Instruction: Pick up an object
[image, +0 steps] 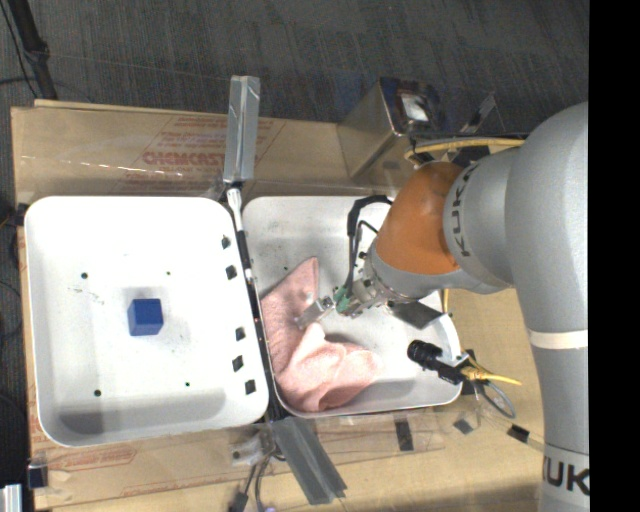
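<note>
Pink cloth (318, 358) lies crumpled in the right bin (290, 225), filling its lower left part and bunched against the wall next to the left bin (120, 240). From my seat a good part of that right bin is lost to me: the arm (520, 230) covers its right side, and the far right corner is cut off behind the grey bulk.

The gripper (322, 308) is small and dim against the cloth. It sits at the cloth's upper edge and seems to touch the fabric, but I cannot tell whether it is spread or pressed together, nor whether any cloth is caught in it.

The cloth looks soft and thick like towelling, folded over itself into a rounded lump below and a flatter flap above. Both bins are smooth white plastic with rounded corners, shallow and glossy. On the floor of the left bin, well apart from the cloth, a blue cube (146, 316) stands alone — hard-edged and matte. The bench (120, 140) under the bins shows brown, like cardboard.

The arm reaches in from the right, with its orange band (420, 235) over the right bin and the wrist angled down and leftward — toward the cloth.
</note>
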